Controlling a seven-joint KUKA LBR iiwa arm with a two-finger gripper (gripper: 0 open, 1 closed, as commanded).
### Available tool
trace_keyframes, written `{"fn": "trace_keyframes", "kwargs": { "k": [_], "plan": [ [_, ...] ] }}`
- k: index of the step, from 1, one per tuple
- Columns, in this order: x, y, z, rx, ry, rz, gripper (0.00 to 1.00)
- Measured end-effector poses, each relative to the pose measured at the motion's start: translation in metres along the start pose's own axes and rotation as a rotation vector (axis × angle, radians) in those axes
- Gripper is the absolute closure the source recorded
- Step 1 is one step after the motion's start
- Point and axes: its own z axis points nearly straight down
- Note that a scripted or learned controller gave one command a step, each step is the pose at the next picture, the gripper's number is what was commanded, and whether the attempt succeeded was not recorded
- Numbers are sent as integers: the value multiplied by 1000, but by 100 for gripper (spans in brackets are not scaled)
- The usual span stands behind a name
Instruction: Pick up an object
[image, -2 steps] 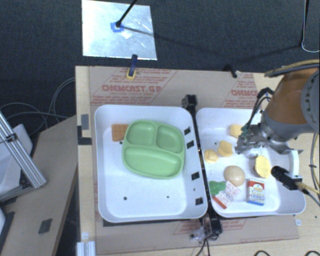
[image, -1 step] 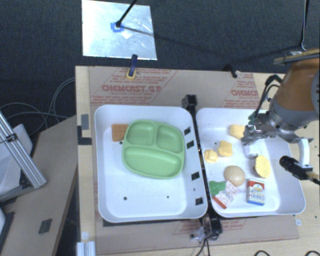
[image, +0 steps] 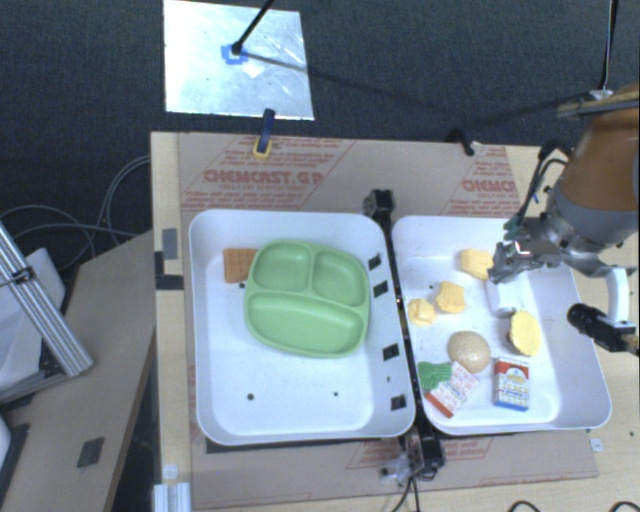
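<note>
Two shallow white bins are borne side by side on the bench: the left bin (image: 215, 400) is taken up largely by a green divided tray (image: 305, 298), with a small orange cracker-like piece (image: 237, 264) tucked at the tray's upper left. The right bin (image: 585, 405) is reached into by the grey arm (image: 600, 190) from the right, and the gripper (image: 503, 268) is seen low over the bin's upper middle, near a yellow piece (image: 476, 262) at its left. Whether the fingers are open or closed cannot be told from this slant, and nothing is seen held between them. The candidates for picking are scattered through the right bin: a round tan bun (image: 468, 349), a red and white carton (image: 511, 385), a yellow lemon-like piece (image: 525, 333), a red and white packet (image: 453, 390) with a green piece (image: 433, 374) beside it, and two small yellow pieces (image: 451, 297) (image: 422, 312) near the divider. A miss is judged likely if the gripper is lowered onto bare bin floor between the pieces. A small rounded piece could also be nudged aside or squeezed out by a closing finger, since such shapes are expected to slip.
</note>
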Motion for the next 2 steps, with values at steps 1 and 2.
{"fn": "trace_keyframes", "kwargs": {
  "k": [1, 2],
  "plan": [
    [50, 14, 5, 1, 2, -5, 100],
    [100, 51, 8, 0, 2, -7, 100]
  ]
}}
